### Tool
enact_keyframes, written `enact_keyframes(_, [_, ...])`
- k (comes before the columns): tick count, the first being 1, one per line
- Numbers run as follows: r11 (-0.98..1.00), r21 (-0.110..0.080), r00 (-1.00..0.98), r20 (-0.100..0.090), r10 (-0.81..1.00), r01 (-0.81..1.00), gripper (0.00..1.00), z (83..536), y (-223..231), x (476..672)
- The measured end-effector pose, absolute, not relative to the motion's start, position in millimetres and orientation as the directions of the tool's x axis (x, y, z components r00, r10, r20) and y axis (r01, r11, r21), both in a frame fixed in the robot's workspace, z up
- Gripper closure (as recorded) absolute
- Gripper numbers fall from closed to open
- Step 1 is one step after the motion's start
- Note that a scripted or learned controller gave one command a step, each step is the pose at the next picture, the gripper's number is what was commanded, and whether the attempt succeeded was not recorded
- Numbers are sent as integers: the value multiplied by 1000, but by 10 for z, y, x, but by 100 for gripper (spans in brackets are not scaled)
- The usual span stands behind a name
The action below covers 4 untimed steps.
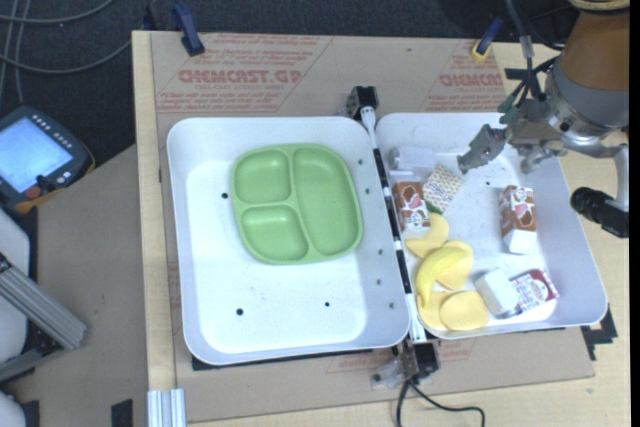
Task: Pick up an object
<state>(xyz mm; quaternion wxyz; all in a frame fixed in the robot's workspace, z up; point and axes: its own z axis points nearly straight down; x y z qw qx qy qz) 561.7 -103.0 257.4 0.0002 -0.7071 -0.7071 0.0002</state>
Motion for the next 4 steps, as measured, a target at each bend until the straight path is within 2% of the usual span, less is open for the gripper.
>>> enact_keyframes(1, [-1, 1, 1, -1, 1000, 1000, 0, 2044, -1676, 6111])
enact_keyframes(2, [-1, -1, 1, -1, 1000, 1000, 0, 1593, -2125, 6190])
enact_keyframes(3, [2, -3, -2, 5, 1000, 1000, 0, 899, -2165, 5928])
enact_keyframes(4, [0, -2, 0, 3, 1000, 1000, 0, 843, -2135, 5587])
